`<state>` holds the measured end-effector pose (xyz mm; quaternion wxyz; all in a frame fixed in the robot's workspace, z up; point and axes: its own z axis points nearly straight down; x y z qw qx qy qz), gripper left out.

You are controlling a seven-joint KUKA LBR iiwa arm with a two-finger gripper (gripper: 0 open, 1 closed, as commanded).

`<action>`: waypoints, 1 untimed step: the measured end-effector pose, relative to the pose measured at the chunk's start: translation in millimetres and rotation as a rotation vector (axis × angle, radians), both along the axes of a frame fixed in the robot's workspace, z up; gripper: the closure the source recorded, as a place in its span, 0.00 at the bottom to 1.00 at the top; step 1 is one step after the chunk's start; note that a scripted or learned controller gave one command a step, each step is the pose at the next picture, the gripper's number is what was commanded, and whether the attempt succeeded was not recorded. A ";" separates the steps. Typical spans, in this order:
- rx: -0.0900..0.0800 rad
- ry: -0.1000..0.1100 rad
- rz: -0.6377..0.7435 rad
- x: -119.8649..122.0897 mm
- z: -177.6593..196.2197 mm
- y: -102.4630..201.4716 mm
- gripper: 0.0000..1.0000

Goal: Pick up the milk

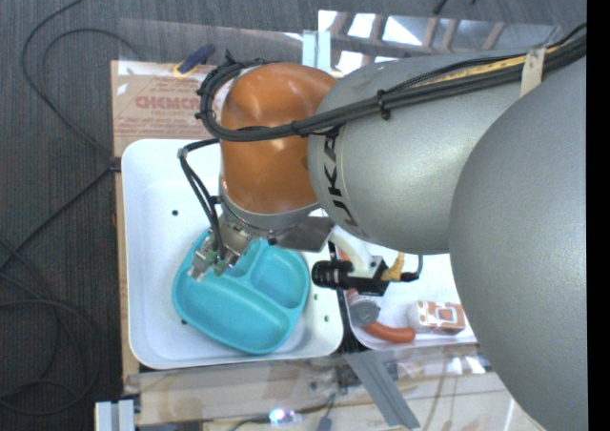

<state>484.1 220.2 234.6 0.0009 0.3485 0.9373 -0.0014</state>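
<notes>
- Two white bins side by side on the bench. The left bin [152, 229] is mostly in view, and the right bin [431, 278] is half covered by the arm [429, 162].
- The arm comes in from the right and is huge in the shot: grey body, then the orange band [267, 133] sitting over the back of the left bin.
- The gripper [208, 265] hangs below the orange part, down low over a teal divided tray [243, 310], at the tray's far-left corner. It looks to be touching or just above the rim there, can't say which.
- Jaws: can't tell if they're spread or closed, too small and shiny from this angle. Nothing visibly caught in there tho.
- The tray lies flat in the left bin, toward the near edge, w/ three compartments showing.
- Milk: best match imo is the small white carton w/ orange print [438, 315] in the right bin, near the front, lying flat. It's well apart from the gripper, in the other bin altogether.
- Just beside that carton, to its left, is an orange-red sausage-shaped thing [389, 332].
- A black cylinder bit w/ yellow on it [335, 274] sticks out near the divide btwn the bins, no idea what it is.
- Black cables [195, 186] loop off the wrist over the left bin.
- A piece of cardboard w/ red print [157, 105] pokes out behind the left bin, and there's dark carpet [57, 181] all around.
</notes>
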 end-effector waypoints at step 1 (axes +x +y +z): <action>-0.002 0.000 0.001 0.2 8.4 0.8 1.00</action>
